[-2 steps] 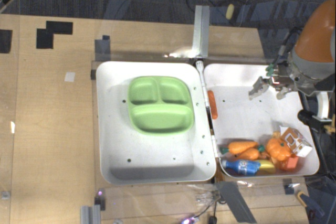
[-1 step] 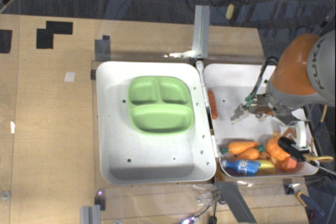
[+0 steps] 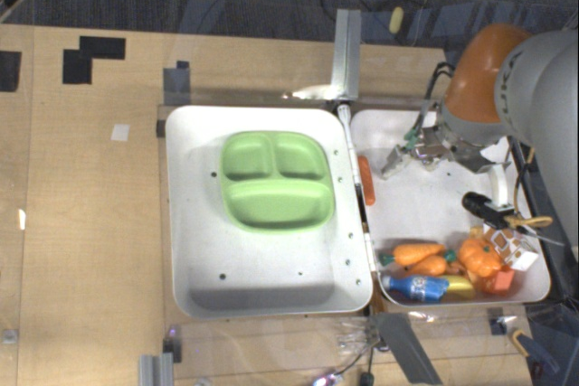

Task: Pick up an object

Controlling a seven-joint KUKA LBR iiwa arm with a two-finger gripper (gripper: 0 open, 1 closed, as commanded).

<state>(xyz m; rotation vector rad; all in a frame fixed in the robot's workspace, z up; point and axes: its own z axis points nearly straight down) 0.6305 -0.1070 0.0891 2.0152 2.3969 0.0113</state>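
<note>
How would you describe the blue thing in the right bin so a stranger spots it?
Find the right-hand white bin, then its near edge, where small things crowd. The blue bottle-like thing lies at their left end, the only blue piece, beside an orange carrot-shaped toy and a yellow piece.

Right bin (image 3: pixel 416 212): middle floor bare, open from above. Toy pile (image 3: pixel 432 265) crowds its near edge, and a red stick (image 3: pixel 365 179) hugs the left wall. Left bin (image 3: pixel 262 280): green plate (image 3: pixel 274 179) takes the centre, near-edge strip free.
</note>
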